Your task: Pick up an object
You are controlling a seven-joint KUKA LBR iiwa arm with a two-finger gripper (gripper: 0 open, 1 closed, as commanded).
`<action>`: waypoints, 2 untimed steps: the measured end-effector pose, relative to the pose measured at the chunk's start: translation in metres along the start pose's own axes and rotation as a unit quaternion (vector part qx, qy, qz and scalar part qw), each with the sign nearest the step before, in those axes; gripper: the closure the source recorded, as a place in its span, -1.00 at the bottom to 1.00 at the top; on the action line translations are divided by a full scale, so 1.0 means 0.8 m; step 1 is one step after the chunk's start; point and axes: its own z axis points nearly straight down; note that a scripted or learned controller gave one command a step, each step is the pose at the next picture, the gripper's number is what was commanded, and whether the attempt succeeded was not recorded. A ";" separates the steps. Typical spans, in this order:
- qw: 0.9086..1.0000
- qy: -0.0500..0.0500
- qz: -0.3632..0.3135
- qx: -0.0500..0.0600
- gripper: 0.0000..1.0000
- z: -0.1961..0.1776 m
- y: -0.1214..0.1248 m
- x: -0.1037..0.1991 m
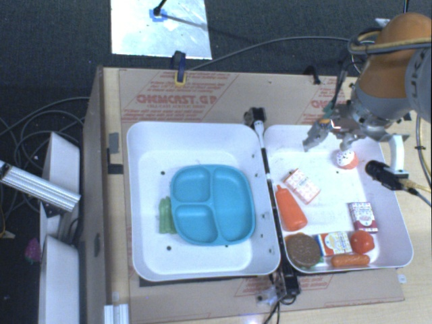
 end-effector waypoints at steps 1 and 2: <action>1.000 0.000 -0.001 0.002 -1.00 0.102 0.044 -0.002; 1.000 0.000 -0.001 0.000 -1.00 0.122 0.047 0.002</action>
